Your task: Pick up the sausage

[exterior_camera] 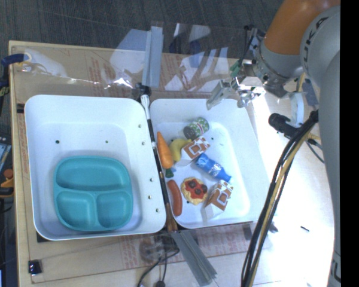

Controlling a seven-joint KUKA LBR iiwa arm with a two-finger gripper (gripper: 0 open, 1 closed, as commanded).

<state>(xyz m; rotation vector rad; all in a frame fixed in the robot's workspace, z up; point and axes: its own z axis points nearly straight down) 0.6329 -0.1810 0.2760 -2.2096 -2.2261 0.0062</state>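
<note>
Sausage point(175, 197): lay untouched in the right bin point(246, 160), at about 7 o'clock of that bin's floor, hard against the left wall, long axis running roughly 12 to 6.

Gripper point(232, 92): hung above the bin's far rim, at about 12 o'clock of the right bin — well apart from the sausage. Its two fingers looked spread, with nothing between them.

Arm point(299, 23): reached in from 3 o'clock, the orange band high over the desk point(78, 70).

Neighbours of the sausage: a carrot point(164, 150) just beyond it toward 12 o'clock along the same wall; a toy pizza slice point(194, 190) just beside it at 3 o'clock; a blue packet point(213, 167), a yellow piece point(179, 148), a green can point(197, 127) and two small patterned boxes further in.

Left bin point(42, 130): held a teal divided tray point(93, 191).

Progress: judged at the very start — no approach over the sausage, no descent, no grasp yet.

Left to do: travel toward 7 o'clock across the bin, line the fingers across the sausage's short side, descend, close, lift.

Likely difficulty: the bin wall and the pizza slice crowded the sausage, leaving little room for the fingers.
</note>
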